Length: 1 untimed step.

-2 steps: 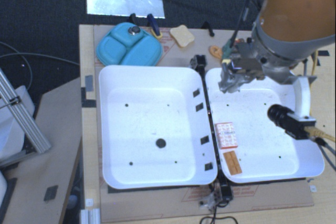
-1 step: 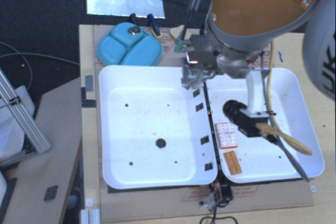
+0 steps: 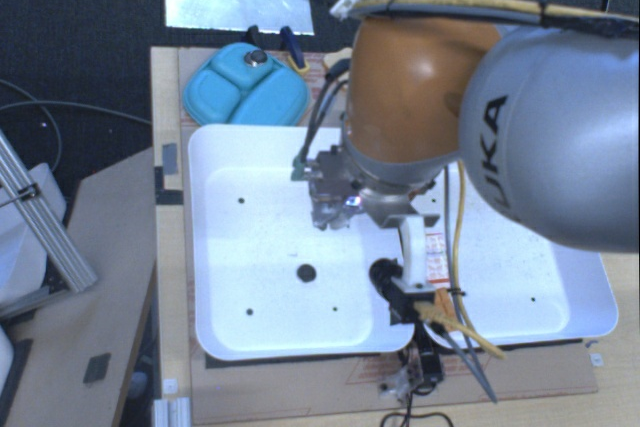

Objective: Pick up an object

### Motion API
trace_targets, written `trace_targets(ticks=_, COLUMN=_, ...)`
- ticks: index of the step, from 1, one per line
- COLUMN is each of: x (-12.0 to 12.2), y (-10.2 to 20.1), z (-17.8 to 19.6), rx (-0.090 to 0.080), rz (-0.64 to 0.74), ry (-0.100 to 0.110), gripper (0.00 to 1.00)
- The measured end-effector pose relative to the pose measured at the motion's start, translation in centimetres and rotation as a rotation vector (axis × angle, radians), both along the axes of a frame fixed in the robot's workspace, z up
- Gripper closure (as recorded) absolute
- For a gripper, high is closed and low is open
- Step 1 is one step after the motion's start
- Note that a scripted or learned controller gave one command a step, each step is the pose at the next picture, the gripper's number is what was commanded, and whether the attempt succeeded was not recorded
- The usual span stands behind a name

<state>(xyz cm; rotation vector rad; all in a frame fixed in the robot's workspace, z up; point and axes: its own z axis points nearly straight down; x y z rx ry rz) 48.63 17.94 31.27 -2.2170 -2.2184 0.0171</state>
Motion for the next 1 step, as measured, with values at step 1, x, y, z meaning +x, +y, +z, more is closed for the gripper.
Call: trace_targets(ticks=1, x=0.02, y=-2.98, z=-4.34, rx=0.002, rz=-0.003, ry=-0.009, gripper=1.00)
